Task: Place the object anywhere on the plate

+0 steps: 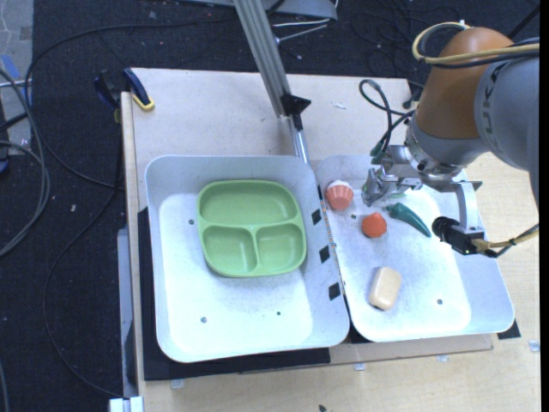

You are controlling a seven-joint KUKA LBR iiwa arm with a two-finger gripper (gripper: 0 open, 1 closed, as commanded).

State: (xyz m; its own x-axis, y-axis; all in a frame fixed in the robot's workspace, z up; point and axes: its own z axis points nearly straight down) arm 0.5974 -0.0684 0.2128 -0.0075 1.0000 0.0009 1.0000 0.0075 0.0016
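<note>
While gripper hovers nr red ball, jaw state unclear; plate in left bin

Two white bins sat side by side on a wooden bench. Behind the bins, a metal pole slanted up, a yellow-tipped clamp lay at the bench's far-left corner, and black cables trailed left.

Dark floor strewn with cables

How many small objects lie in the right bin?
4: cupcake at the left wall, red ball mid-bin, green pepper beside it, beige block nearest the front. The gripper may hide more.
</note>
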